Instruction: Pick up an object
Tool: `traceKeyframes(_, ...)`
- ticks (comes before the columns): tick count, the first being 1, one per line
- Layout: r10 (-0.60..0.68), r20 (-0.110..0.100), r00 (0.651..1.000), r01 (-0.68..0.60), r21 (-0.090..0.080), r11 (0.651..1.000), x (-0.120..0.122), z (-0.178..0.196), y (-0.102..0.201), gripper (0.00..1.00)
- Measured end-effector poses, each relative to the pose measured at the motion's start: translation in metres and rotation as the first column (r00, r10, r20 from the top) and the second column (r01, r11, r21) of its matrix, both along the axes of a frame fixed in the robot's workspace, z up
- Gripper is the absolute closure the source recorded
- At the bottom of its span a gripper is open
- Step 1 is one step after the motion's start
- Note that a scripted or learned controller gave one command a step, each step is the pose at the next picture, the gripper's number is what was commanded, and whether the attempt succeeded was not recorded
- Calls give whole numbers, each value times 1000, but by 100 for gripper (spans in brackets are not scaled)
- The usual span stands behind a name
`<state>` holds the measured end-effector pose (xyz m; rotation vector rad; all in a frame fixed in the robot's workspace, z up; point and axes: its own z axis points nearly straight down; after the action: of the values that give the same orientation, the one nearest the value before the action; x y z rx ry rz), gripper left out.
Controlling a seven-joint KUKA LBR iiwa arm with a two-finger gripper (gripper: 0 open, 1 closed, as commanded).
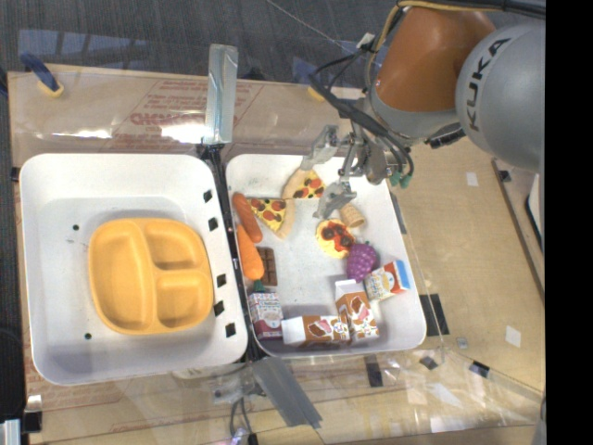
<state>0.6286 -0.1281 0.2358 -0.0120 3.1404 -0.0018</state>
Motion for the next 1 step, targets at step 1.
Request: traceKeyframes(1,-65,8,998,65,0,998,14,-140,-3,0)
